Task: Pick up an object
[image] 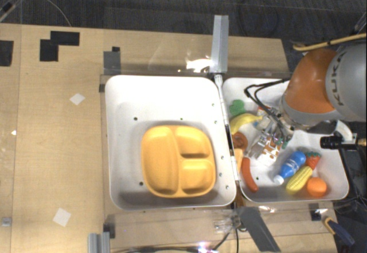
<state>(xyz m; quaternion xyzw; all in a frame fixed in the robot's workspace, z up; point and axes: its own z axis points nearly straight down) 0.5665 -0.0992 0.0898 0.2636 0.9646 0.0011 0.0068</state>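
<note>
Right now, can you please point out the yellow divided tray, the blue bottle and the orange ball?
yellow divided tray (178,160): camera view, on its middle ridge.
blue bottle (290,164): camera view, middle of its body.
orange ball (316,187): camera view, its top surface.

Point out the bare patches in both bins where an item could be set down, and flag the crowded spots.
Left bin: bare floor all around the yellow tray, widest along the far side. Right bin: crowded, with the gripper low among a blue bottle, corn, orange and red sausage.
</note>
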